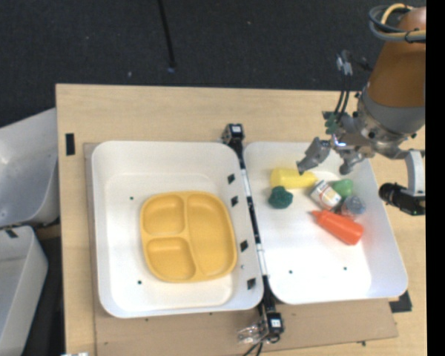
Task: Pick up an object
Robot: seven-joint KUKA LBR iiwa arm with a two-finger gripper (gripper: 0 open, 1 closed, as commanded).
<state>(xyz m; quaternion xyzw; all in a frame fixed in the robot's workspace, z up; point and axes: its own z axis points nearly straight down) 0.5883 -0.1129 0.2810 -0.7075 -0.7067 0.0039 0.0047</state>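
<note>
Desk (74, 110), two white bins. Yellow divided plate (188, 236) in the bin far left of the claw (328, 156). Claw spread wide, nothing held, over the other bin (319, 273). Below it: yellow block (291, 177), orange carrot-shaped toy (339, 227), small bottle (325, 194), dark green ball (280, 196).

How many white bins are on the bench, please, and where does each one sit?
2. The left bin holds a yellow divided tray. The right bin adjoins it and holds a cluster of small objects near its far end.
</note>
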